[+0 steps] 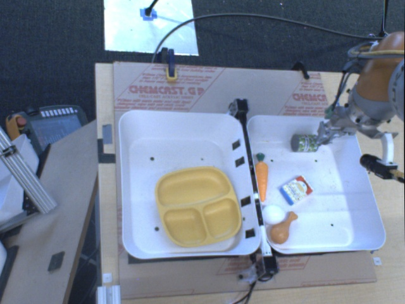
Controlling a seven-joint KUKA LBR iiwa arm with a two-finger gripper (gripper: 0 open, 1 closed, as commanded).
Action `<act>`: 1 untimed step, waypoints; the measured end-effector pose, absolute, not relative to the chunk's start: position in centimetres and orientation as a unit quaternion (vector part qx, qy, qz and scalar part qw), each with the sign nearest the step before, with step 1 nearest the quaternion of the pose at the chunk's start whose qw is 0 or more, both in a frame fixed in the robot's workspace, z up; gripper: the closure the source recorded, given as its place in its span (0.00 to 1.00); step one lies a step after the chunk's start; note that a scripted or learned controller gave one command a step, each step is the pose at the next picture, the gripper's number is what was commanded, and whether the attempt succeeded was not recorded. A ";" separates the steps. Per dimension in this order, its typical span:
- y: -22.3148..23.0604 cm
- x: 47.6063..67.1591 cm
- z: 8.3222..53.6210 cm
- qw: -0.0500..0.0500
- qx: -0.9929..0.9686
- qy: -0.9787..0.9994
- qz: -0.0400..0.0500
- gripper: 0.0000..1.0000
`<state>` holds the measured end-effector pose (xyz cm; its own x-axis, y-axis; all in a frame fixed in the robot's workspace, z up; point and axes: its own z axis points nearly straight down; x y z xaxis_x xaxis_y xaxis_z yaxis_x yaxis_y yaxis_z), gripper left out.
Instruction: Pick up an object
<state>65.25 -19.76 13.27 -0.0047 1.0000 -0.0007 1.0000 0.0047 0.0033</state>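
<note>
- since the small can [305,143] lies on its side at the far end of the right bin [354,233], just beside the gripper [326,133], i'd go for it.
- fingers: can't tell.
- squeeze across its round body, or it'll roll.
- carrot [261,176], packet [296,190] and egg [274,215] lie nearer; a yellow tray [197,204] sits in the left bin [145,132].

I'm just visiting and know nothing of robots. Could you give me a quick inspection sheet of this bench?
Surface: two white bins, left and right, on a printed board.
Job's things: right bin holds a can, carrot, small packet, white ball, drumstick toy.
Clutter: yellow tray in the left bin.
Grippers: tool beside the can; grasp unclear.
Cables: black cable arcs behind the board.
Surroundings: pendant at left, white sheet on dark floor.
</note>
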 end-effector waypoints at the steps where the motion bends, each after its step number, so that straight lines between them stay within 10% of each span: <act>1: -19.5 65.6 19.8 0.004 0.705 0.709 0.002 1.00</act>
<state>65.59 -19.51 19.82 -0.0054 1.0000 -0.0027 0.9999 0.0054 0.0090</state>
